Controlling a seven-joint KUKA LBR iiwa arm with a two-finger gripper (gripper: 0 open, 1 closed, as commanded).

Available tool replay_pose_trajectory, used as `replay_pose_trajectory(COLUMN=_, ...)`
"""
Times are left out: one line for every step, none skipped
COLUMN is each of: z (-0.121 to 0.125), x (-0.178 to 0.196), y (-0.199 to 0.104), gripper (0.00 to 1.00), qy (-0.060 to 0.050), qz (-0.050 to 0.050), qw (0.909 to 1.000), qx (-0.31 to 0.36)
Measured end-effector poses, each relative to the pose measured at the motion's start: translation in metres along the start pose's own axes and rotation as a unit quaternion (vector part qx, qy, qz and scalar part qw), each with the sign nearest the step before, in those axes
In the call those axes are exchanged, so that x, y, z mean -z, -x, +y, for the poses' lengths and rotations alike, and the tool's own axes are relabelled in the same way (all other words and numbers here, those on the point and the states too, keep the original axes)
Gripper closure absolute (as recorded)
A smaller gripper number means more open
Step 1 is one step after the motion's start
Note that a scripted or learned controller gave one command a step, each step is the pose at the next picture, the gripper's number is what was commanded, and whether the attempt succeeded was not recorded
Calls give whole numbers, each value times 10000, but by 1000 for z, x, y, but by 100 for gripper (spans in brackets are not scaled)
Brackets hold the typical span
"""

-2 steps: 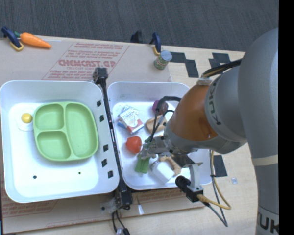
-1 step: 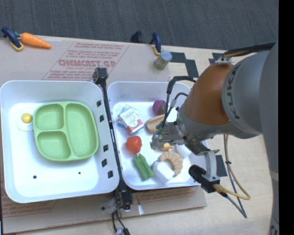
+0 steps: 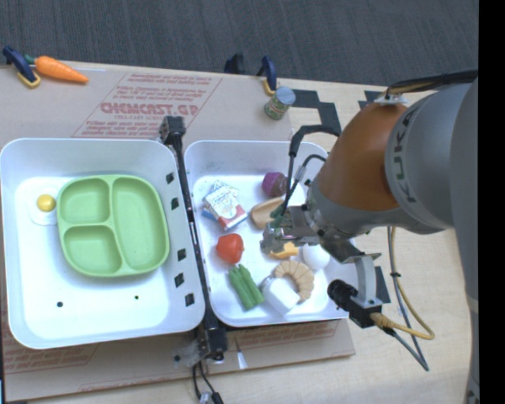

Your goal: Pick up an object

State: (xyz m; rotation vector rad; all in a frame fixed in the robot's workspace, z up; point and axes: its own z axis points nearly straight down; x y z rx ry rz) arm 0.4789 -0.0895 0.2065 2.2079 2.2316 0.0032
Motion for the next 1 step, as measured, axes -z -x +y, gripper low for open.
replay_pose_trajectory(z=2, x=10, y=0, gripper=100, qy=14, qz=-2, qw=10000, qx=25)
